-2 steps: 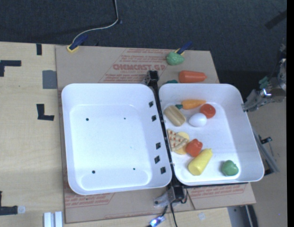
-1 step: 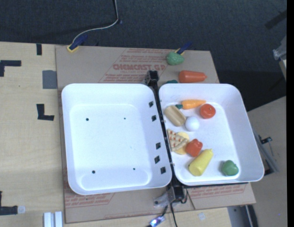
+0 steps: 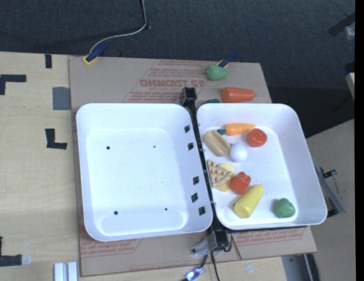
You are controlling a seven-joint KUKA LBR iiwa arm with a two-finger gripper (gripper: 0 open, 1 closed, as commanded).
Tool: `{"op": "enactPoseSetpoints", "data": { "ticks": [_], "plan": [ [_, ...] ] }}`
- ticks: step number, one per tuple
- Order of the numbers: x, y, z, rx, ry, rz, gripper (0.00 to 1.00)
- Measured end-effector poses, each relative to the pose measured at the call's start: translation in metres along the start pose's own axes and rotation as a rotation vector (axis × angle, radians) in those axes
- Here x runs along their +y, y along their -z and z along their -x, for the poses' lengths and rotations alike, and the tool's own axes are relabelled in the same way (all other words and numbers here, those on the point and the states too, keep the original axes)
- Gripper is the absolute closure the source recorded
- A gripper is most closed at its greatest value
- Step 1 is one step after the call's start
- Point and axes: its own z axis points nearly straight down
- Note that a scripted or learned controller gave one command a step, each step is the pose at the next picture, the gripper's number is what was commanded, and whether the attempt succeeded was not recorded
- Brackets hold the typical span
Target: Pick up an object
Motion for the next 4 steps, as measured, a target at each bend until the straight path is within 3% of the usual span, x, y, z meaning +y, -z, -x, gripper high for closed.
{"op": "enactPoseSetpoints", "data": {
  "ticks": [1, 2, 3, 4],
  "plan": [
    [-0.002, -0.004, 0.0, 0.004, -0.002, -0.008, 0.0],
    [0.018, -0.145, -0.035, 0.009, 0.0, -0.02, 0.0],
    [0.015, -0.314, -0.123, 0.011, 0.004, -0.025, 0.0],
    [-0.011, -0.298, -0.218, 0.009, 0.007, -0.01, 0.0]
  ]
}}
